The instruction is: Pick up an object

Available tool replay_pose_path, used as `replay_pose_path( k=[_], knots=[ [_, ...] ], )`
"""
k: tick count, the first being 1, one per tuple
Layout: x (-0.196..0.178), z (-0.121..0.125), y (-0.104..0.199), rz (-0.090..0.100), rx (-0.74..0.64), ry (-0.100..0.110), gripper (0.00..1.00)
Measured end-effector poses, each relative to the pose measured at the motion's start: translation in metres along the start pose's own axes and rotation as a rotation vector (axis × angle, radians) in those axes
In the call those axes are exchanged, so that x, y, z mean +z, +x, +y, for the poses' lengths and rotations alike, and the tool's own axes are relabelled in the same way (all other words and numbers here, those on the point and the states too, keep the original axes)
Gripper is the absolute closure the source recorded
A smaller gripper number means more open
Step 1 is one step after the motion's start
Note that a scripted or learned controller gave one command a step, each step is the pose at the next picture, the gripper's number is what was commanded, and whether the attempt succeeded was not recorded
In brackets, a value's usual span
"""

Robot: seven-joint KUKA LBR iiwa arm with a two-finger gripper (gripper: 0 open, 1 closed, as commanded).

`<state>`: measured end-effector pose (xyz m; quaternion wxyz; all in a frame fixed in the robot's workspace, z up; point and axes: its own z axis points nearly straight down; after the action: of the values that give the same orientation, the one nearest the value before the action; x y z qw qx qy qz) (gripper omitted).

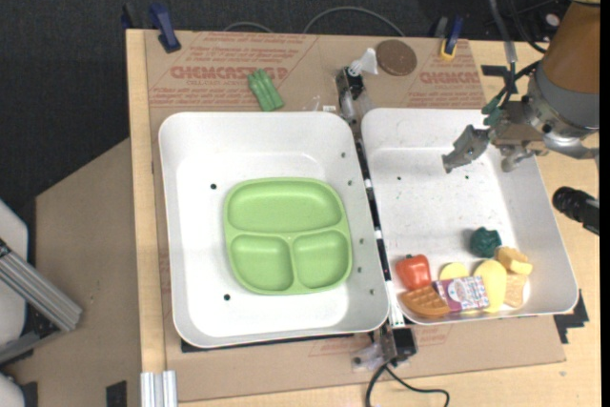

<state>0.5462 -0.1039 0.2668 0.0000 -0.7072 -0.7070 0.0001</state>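
Note:
Several toy foods lie in the near corner of the right bin point(429, 205): a red pepper point(413, 271), a dark green broccoli piece point(485, 240), yellow pieces point(493, 279), a purple packet point(463, 294) and a brown bread piece point(425, 304). My gripper point(491, 154) hangs over the far part of the right bin, well above and behind the foods. Its two fingers stand apart, open, with nothing between them. The grey arm with its orange band point(577, 52) comes in from the right.
The left bin point(191, 205) holds a light green divided plate point(286, 235). On the cardboard behind the bins lie a green block point(266, 91) and a brown disc point(396, 58). Clamps point(164, 27) sit at the bench's far edge.

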Motion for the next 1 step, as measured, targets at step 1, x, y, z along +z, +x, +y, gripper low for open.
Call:
replay_pose_path(
  k=[1],
  knots=[
    [0.0984,-0.0097,-0.0541,0.001,0.005,0.009,0.00]
  ],
)
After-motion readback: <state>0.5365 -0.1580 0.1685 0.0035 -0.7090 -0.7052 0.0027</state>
